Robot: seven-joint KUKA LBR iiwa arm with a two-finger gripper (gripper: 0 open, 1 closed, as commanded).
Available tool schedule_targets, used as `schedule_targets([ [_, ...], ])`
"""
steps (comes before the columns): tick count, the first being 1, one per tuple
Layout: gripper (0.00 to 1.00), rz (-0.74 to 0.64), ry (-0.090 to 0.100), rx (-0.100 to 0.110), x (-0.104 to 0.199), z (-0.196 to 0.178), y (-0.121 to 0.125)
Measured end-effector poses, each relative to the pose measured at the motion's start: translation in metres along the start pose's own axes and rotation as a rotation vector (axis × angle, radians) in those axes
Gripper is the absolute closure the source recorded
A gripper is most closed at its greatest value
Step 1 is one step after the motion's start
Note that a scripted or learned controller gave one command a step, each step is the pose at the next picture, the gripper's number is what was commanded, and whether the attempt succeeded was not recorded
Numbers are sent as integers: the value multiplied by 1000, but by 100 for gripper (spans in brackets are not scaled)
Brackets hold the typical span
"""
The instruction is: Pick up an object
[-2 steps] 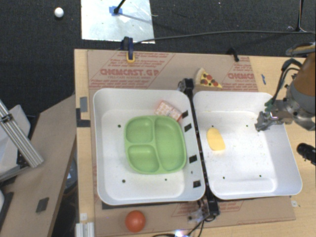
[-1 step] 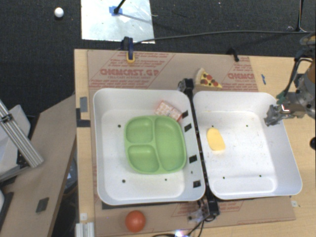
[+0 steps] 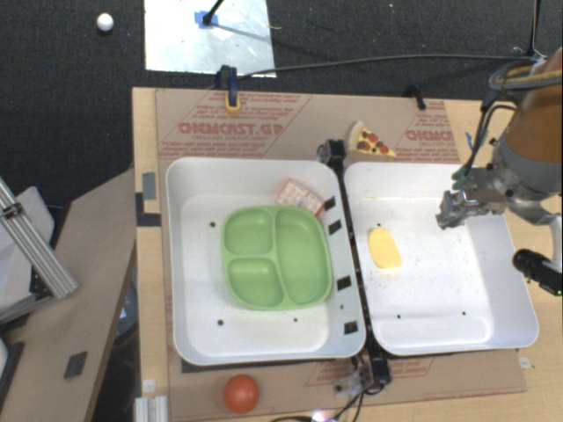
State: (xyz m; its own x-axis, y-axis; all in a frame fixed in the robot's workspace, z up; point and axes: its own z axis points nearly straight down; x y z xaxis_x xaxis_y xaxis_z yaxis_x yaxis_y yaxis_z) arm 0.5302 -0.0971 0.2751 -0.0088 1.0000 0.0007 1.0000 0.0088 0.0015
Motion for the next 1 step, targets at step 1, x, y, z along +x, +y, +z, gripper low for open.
schedule_targets([
  [1,100,1,0,0,49,11,-7],
])
